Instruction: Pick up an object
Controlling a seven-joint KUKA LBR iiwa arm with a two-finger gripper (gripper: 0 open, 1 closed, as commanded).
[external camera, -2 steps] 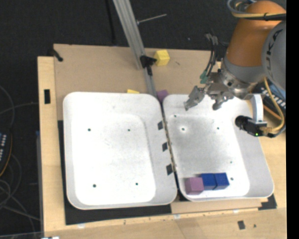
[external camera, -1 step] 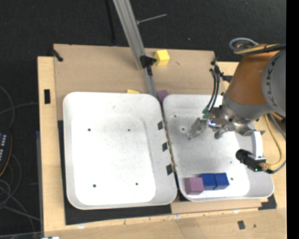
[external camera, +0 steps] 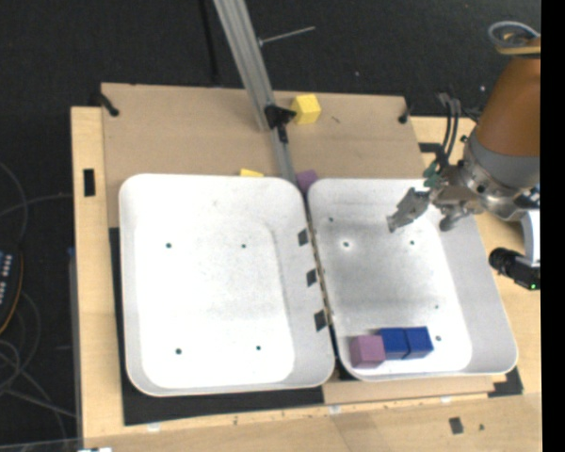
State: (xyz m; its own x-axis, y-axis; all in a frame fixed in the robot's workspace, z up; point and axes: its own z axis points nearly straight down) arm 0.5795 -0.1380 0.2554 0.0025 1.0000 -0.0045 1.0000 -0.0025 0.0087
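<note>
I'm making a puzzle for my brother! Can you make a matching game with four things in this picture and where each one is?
Things:
1. blue block
2. purple block
3. yellow block
4. gripper

Places:
A. on the bench beyond the bins
B. above the far end of the right bin
C. near edge of the right bin, next to purple
D. near-left corner of the right bin

Pairs: 1-C, 2-D, 3-A, 4-B

Gripper [external camera: 424, 207] hangs low, fingers spread, gripping nothing.
</note>
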